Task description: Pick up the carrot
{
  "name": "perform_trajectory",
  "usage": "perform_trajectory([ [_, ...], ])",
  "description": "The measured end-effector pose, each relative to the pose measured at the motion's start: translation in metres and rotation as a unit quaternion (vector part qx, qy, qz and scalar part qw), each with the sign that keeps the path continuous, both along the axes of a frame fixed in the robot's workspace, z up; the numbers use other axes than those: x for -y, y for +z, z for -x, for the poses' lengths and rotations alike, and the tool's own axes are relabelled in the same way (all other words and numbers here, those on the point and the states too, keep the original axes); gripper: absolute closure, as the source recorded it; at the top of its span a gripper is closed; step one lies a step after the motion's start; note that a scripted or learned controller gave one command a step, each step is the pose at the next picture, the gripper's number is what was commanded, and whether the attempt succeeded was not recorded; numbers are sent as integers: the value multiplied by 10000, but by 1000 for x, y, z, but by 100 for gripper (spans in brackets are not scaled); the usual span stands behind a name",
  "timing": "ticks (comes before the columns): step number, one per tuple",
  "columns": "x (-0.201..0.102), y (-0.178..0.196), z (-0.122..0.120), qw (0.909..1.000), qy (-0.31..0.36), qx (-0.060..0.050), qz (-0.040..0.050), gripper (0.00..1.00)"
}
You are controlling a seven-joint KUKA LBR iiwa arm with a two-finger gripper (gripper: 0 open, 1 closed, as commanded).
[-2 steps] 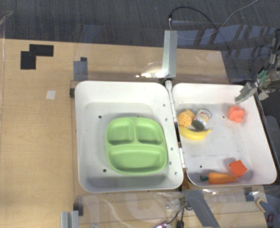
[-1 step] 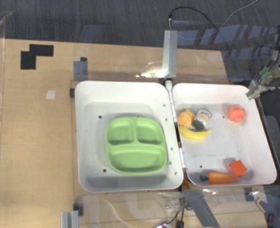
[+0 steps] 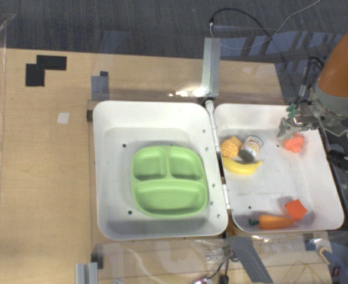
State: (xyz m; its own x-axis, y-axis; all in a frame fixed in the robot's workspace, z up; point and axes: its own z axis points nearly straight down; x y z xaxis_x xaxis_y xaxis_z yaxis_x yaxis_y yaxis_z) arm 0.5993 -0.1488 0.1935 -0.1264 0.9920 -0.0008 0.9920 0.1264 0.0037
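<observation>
Side by side, 2 white bins (image 3: 162, 114) sit on a tan bench (image 3: 44, 158).

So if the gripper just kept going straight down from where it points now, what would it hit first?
Most likely the pink-orange toy piece right under the gripper, not the carrot at the right bin's near edge; depth is uncertain.

The carrot (image 3: 275, 221) lies against the right bin's (image 3: 330, 176) six o'clock wall, which blocks that side. An orange block (image 3: 296, 209) crowds its two o'clock. Bare floor lies open toward twelve o'clock, up to the banana (image 3: 241, 167).
</observation>
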Motion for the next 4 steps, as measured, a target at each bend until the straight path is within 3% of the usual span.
perform_trajectory([
  [1, 0, 1, 0, 10000, -2, 6, 1, 0],
  [2, -16, 54, -62, 9993, 382, 25, 7, 0],
  [3, -18, 67, -64, 9991, 415, 60, 17, 100],
  [4, -8, 40, -71, 9999, -106, 17, 2, 100],
])
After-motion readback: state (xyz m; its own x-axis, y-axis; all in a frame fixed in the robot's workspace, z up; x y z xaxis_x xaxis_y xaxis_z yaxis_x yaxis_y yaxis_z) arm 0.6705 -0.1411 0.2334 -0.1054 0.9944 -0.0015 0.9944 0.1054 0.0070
